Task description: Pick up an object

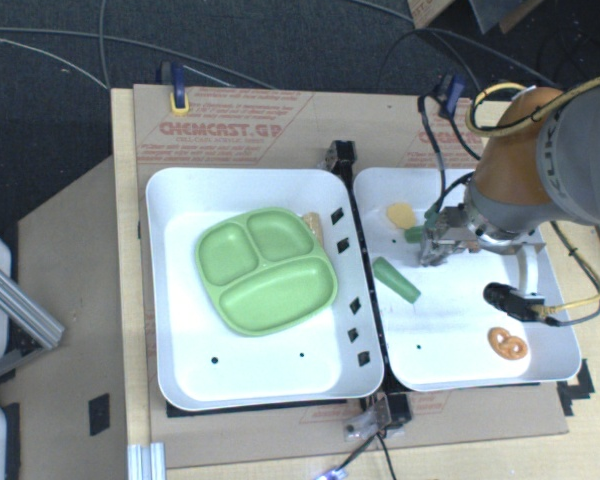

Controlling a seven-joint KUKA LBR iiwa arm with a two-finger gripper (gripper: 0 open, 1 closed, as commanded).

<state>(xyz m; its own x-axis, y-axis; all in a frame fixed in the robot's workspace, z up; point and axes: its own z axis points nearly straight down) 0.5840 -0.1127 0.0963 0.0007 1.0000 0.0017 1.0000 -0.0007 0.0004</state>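
A: Count by bin?
B: Left bin [180, 353]: one green divided plate [267, 270]; one tan item [314, 225], partly hidden behind it; right bin [450, 340]: one green cylinder [395, 279], one yellow piece [401, 214], one pretzel [507, 344]
A: And the gripper [438, 249]?
B: Above the right bin, near the yellow piece; the wrist [505, 206] hides the claw, so spread or pressed together cannot be told

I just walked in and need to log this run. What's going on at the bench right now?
The arm reaches in from the right, with its gripper over the upper left part of the right bin. It is next to a yellow piece, and a green cylinder lies just beside it. A pretzel-shaped item sits near that bin's lower right corner. The left bin holds a green divided plate. Nothing can be seen in the gripper's grasp.
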